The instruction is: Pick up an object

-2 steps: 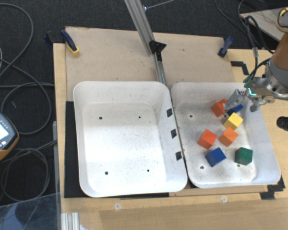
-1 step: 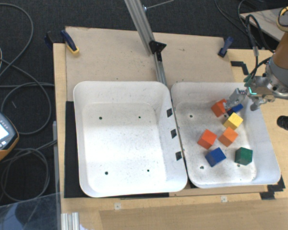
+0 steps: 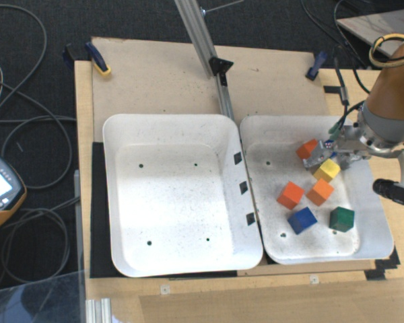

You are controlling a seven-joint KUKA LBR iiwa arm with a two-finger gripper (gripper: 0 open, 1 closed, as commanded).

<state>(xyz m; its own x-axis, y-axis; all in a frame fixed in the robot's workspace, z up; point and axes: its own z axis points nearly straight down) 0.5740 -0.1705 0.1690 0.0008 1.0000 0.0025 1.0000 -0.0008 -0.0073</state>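
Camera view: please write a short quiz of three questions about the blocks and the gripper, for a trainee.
1. True or false: all the blocks lie in the right bin.
2. How many orange blocks can you count?
3. Which block is nearest to the gripper? A) green block B) yellow block C) blue block

Key:
1. True. The left bin holds none of them.
2. Three: one just left of the gripper, one left of centre and one below the yellow block.
3. B. The yellow block lies just below the gripper.
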